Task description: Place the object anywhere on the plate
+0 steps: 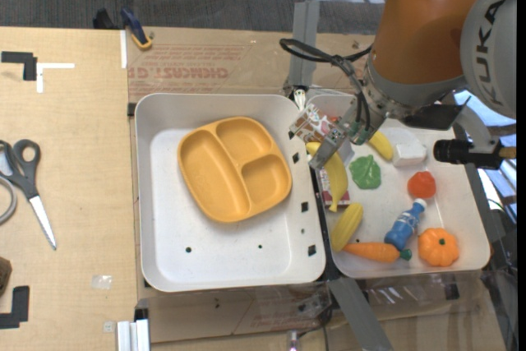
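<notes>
My gripper [327,145] hangs over the left edge of the right bin [477,201], above the banana [334,179]. Whether it is clenched or released I cannot tell; the wrist hides it. No object is confirmed in my grasp. The plate [236,168] sits in the left bin [156,201], toward its far side. Risk: crowding. The corn [346,226] and green item [366,173] lie just beside the banana, so a closure could pinch two items or slip. Risk: the bin walls between could snag a low carry.
</notes>
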